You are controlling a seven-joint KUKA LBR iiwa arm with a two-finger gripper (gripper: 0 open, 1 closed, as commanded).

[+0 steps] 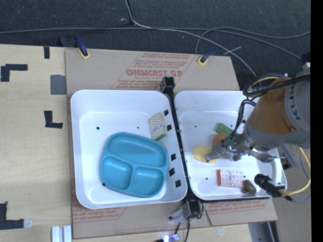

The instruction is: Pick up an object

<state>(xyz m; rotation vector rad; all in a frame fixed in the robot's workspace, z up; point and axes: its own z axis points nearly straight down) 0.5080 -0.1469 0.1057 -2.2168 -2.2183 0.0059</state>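
The gripper is being held low inside the right bin, its tip lying at the edge of a yellow object near the bin's middle. Whether the hand is apart, together or clamped on anything cannot be told, since the tip is being blurred against the small orange piece and the green piece just behind it. Nothing is being seen lifted clear of the bin floor.

The yellow object is being judged the likeliest target (it is the thing closest to the tip). For the step to be done well, the tip should be centred over that object rather than at its rim, the orange and green pieces should be kept out of the closing path, and closing should be finished before any lift is begun.

A red-printed packet and a brown lump are lying near the bin's front edge, apart from the tip. In the left bin a blue divided tray and a small patterned card are resting untouched.
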